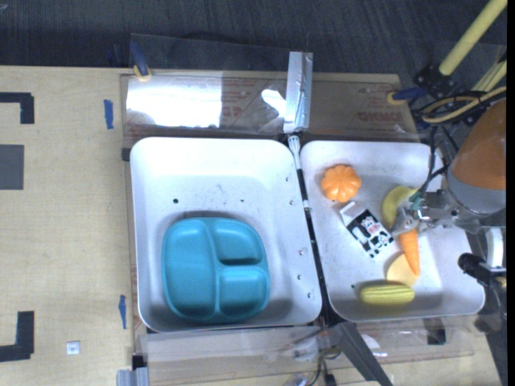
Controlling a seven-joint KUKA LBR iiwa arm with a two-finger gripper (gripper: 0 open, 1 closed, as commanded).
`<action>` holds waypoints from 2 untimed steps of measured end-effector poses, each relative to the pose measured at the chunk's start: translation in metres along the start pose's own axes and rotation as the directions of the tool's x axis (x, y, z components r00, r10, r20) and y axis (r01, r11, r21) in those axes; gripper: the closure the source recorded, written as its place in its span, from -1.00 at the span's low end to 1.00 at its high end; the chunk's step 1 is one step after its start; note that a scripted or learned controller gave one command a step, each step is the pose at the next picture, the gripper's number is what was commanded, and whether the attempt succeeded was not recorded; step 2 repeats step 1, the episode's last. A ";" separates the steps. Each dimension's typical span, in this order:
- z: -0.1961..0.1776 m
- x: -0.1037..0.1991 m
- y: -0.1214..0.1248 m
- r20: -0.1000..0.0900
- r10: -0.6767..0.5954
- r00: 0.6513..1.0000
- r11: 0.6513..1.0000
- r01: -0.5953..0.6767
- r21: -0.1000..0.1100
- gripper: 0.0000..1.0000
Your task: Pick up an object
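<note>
The right bin (354, 155) holds several small objects. An orange pumpkin (341, 182) lies near its back. A black and white box (368, 231) lies in the middle. A yellow-green fruit (393, 203) sits toward the right, with an orange carrot (410, 252) just in front of it. A pale orange wedge (397, 270) and a yellow corn-like piece (386, 293) lie along the front wall. My gripper (418, 210) reaches in from the right and hangs between the yellow-green fruit and the top of the carrot. The wrist hides part of the fruit's right side.
The left bin (161, 167) holds a blue divided plate (216, 267) toward its front. The wall between the bins (309, 240) runs just left of the box. Cables and a yellow rod (475, 26) crowd the back right corner.
</note>
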State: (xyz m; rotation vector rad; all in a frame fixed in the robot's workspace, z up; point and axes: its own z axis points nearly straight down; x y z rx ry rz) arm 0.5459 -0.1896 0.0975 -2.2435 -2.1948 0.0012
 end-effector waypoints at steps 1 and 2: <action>-0.104 0.055 0.015 0.001 0.039 0.999 0.999 -0.039 -0.012 1.00; -0.104 0.055 0.015 0.001 0.039 0.999 0.999 -0.039 -0.012 1.00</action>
